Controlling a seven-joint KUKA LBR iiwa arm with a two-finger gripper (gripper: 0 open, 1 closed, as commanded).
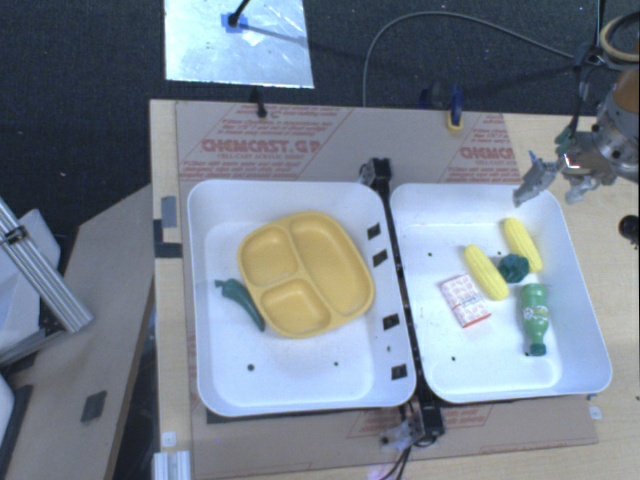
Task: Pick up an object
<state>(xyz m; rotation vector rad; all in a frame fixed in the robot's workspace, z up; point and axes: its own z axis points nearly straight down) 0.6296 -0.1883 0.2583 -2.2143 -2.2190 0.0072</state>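
Green bottle (535, 317) sits nearest, lying in right bin (580, 368) by its right wall. Just left of it, small red-and-white packet (465, 300). Farther back, two yellow corn cobs (486, 272) (522, 244) with dark teal blob (514, 267) wedged between, touching both. Left bin (215, 388) has yellow divided plate (303, 273), green pepper (240, 300) at its left edge. Gripper (548, 180) hangs over right bin's far right corner, fingers look spread, pinching nothing, well clear of objects.

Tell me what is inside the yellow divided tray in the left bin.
All three compartments of the yellow tray show bare yellow bottoms, with nothing in them. A green pepper lies outside, against its left edge. Whatever lies under the tray is covered.
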